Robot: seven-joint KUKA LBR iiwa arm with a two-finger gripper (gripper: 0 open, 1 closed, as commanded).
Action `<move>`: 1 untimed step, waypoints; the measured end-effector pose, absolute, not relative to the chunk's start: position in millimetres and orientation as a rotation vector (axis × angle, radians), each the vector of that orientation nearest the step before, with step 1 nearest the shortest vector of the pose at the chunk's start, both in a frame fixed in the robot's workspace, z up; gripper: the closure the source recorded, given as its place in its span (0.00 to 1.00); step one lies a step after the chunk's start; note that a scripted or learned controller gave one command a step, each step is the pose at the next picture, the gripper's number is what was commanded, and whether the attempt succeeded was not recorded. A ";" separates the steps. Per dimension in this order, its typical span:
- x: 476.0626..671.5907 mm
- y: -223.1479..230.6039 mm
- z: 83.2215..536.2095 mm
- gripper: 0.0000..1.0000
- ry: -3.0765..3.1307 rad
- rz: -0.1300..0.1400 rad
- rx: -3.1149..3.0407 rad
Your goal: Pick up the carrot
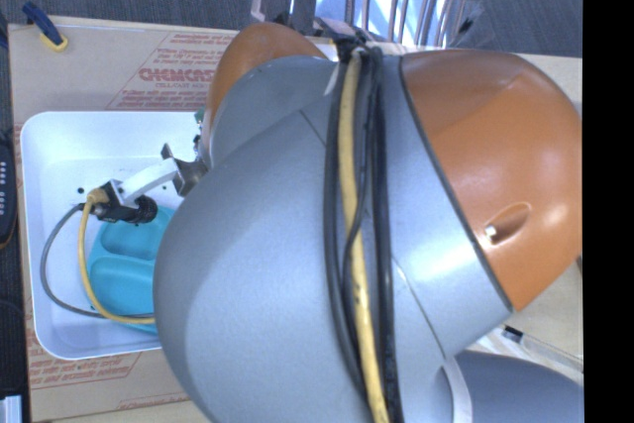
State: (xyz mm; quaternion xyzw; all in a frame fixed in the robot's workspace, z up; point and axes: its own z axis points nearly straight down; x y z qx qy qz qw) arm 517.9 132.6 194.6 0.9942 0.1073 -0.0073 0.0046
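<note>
Your arm (396,233) covers most of the frame, its grey shell and orange band spreading from the top centre down to the lower right, with a bundle of black and yellow cables (357,243) running down its back. You see the left bin (40,213) at the left of the frame, and in it a blue object (124,263) lying low near the arm's edge, looped by a yellow and a grey cable.

The wrist end pokes out at centre left, over that bin, where a white bracket and black fitting (134,198) show. You cannot tell from here whether the claw is apart or together; the arm's own bulk hides it.

The carrot cannot be made out, so you cannot say where it lies. My judgement is that you are in the reach or descent over the left bin. Your next move calls for confirming the carrot's place before any closing.
</note>
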 end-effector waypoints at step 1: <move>473.5 137.8 170.3 0.00 0.470 -0.031 3.109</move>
